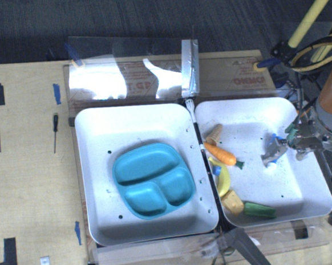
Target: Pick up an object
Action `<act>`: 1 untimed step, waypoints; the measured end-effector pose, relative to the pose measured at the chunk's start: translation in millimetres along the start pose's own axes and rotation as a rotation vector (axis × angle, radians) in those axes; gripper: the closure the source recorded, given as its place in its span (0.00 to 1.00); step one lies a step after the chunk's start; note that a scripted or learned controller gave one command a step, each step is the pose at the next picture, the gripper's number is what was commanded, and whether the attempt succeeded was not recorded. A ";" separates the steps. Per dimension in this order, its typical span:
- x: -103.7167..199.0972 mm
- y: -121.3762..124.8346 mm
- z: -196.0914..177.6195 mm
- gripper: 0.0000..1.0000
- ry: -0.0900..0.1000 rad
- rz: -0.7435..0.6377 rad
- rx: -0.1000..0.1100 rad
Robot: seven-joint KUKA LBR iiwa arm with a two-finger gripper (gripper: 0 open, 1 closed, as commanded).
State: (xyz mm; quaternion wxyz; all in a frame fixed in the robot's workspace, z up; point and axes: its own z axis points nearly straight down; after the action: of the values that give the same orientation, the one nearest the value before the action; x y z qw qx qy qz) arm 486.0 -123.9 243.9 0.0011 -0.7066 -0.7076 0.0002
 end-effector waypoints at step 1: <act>-34.2 31.2 68.3 0.00 0.000 0.046 0.004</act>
State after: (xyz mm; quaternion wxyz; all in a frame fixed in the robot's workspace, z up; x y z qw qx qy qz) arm 517.1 -158.0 175.6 0.0026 -0.7228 -0.6910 0.0015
